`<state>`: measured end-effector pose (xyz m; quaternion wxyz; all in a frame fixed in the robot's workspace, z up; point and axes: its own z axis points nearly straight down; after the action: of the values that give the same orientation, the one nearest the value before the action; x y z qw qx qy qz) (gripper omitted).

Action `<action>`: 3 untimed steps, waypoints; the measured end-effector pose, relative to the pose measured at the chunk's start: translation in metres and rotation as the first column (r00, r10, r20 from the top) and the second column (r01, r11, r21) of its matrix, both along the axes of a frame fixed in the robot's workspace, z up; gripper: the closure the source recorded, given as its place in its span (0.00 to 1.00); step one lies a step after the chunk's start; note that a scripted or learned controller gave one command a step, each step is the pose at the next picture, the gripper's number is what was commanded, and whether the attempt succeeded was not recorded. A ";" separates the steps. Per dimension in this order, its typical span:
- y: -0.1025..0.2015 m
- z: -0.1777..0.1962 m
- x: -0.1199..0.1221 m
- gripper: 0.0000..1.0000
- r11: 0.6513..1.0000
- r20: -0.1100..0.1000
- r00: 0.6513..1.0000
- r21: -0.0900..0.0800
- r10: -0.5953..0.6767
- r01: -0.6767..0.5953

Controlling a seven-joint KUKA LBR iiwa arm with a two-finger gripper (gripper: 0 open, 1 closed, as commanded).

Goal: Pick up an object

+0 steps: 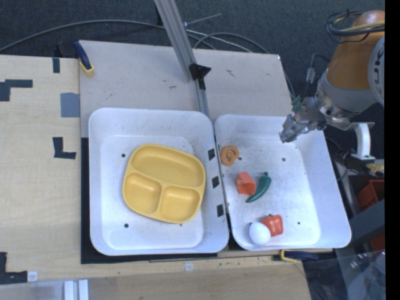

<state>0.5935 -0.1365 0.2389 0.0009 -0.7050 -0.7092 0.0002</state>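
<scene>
The right bin holds a small orange ring-shaped piece near its left wall, a red-orange block, a dark green pepper, a red pepper piece and a white egg at the front. My gripper hangs over the bin's back right corner, well away from all these items. Nothing shows between its fingers.
The left bin carries a yellow divided plate. A slanted metal pole rises behind the bins. Cables lie on the dark floor at the back. The arm's orange band stands at the right edge.
</scene>
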 end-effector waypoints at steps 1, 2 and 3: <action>0.064 -0.004 0.005 1.00 1.000 0.000 1.000 0.001 0.002 -0.002; 0.124 0.003 0.000 1.00 1.000 0.000 1.000 0.001 0.003 -0.003; 0.173 -0.010 -0.005 1.00 1.000 -0.002 1.000 0.000 0.001 -0.001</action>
<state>0.5887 0.0361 0.2290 0.0013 -0.7048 -0.7094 0.0009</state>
